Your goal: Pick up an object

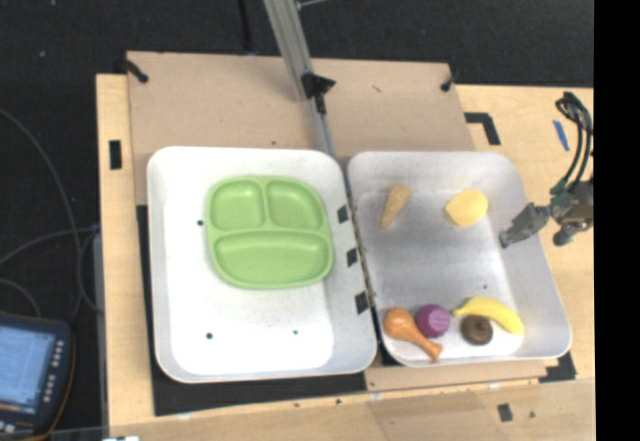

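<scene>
The right bin holds several toy foods. A tan cone-shaped piece lies near its back left, and a yellow lemon near its back right. Along the front edge sit an orange drumstick-shaped piece, a purple piece, a brown ring and a yellow banana. My gripper hangs at the bin's right rim, to the right of the lemon and apart from it. It is open, with nothing between its fingers.
The left bin holds a green divided plate. A metal rail slants down from the top to the gap between the bins. A grey tablet lies off the bench at lower left.
</scene>
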